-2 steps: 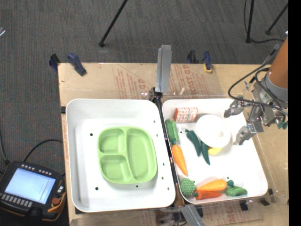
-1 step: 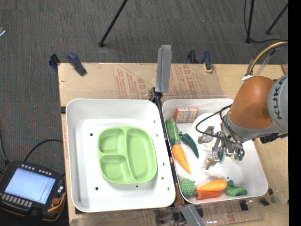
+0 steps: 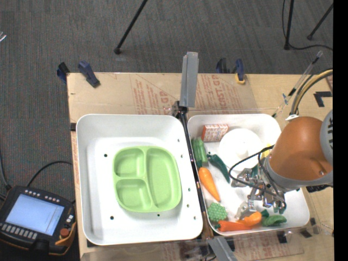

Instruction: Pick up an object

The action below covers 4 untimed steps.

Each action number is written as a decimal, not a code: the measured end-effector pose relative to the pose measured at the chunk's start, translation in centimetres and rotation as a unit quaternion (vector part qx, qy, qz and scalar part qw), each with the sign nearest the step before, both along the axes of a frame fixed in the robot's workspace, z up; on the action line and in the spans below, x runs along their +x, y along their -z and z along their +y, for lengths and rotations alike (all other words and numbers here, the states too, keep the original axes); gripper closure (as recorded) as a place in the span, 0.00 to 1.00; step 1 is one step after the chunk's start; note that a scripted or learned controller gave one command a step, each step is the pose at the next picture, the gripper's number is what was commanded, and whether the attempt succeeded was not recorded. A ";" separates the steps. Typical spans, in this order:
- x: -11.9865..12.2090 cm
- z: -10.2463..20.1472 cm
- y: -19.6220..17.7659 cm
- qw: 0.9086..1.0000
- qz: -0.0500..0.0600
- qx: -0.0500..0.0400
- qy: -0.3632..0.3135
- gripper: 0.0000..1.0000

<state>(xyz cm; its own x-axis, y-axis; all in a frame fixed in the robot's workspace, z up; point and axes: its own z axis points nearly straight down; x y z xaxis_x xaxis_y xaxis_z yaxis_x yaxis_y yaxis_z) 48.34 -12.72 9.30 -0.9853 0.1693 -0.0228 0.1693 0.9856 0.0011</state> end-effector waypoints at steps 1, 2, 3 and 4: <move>7.7 -4.6 -2.8 1.000 0.008 0.000 -0.022 0.00; 0.8 -0.7 0.1 0.999 0.000 -0.001 -0.047 0.00; 13.2 -3.8 -1.0 0.990 0.010 0.001 -0.142 0.00; 8.5 -7.8 0.6 0.984 0.012 0.001 -0.175 0.00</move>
<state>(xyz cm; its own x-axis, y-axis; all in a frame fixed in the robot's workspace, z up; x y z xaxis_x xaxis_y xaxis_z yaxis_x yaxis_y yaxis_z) 56.89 -20.54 8.67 -0.9834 -0.1815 0.0015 -0.1815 0.9834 0.0029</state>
